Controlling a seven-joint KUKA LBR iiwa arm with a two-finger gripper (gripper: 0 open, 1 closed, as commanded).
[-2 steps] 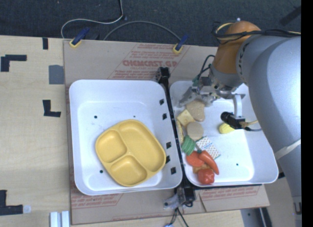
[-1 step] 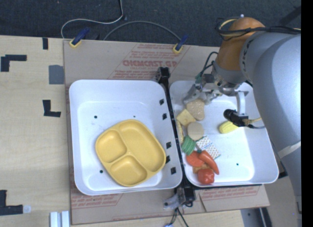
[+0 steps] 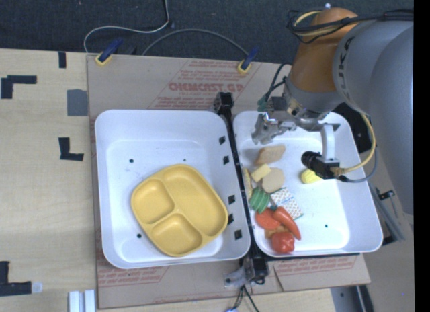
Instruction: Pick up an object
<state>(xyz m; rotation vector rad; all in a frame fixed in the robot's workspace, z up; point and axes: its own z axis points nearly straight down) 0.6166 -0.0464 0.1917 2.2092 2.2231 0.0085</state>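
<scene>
Closest to the lens, well below my gripper (image 3: 267, 129) in the frame, a red pepper-shaped toy (image 3: 283, 241) lies by the near wall of the right bin (image 3: 349, 233). Just beyond it come an orange-red chilli-like piece (image 3: 281, 217), a green piece (image 3: 259, 200) and a small patterned packet (image 3: 287, 202). Closer to me again, two pale beige pieces (image 3: 267, 177) sit touching each other. Directly beneath my fingers lies a tan, bread-like slice (image 3: 271, 153), and that is the thing I judge easiest to take.

It looks light, rigid and smooth, probably plastic play food, so I would pinch it across its narrow width; a flat slice could slip or tip if caught by one corner. My fingers hang above it with nothing between them, but whether they are spread or closed I cannot tell.

Off to my right, a small yellow piece (image 3: 310, 176) rests apart from the pile. To my left, past the divider, the left bin (image 3: 114, 136) holds a yellow compartment plate (image 3: 179, 208). Both bins sit on brown cardboard (image 3: 188, 85) over a pale wooden bench (image 3: 37, 189).
</scene>
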